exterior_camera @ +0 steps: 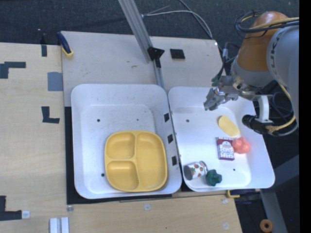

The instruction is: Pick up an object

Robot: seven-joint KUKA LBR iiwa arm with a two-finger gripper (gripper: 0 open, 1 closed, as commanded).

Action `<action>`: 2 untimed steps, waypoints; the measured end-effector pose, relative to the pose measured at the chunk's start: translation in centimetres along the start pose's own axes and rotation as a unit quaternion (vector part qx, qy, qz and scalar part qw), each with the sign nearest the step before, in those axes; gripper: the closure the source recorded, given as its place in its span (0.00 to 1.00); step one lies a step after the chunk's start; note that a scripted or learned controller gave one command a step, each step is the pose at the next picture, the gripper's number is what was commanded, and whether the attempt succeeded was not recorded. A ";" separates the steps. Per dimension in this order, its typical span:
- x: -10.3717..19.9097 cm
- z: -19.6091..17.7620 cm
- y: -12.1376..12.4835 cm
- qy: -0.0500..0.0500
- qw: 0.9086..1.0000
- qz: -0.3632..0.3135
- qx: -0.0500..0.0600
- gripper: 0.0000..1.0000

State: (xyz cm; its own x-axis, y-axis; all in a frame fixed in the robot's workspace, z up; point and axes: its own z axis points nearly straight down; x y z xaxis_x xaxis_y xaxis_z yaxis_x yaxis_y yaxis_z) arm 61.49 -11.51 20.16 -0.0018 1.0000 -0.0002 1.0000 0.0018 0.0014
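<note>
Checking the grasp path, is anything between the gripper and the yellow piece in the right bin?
Nothing visible. The gripper hangs just up-left of the yellow piece, with bare bin floor between them.

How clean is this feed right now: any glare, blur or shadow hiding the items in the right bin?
Camera view: lighting is even, and the white right bin looks bright but not blown out; the yellow object, red-and-white packet and green item read clearly with only faint shadows; the gripper is soft and low in detail, so its fingers cannot be resolved; the yellow tray is sharp.
</note>
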 end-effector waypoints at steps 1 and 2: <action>0.6 -5.8 -0.5 0.000 1.000 0.000 0.000 1.00; 5.4 -5.9 1.0 0.000 1.000 -0.001 0.001 1.00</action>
State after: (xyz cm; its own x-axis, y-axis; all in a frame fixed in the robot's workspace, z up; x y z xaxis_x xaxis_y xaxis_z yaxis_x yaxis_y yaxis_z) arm 62.46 -6.08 26.09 -0.0036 1.0000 -0.0004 1.0000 0.0036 -0.0007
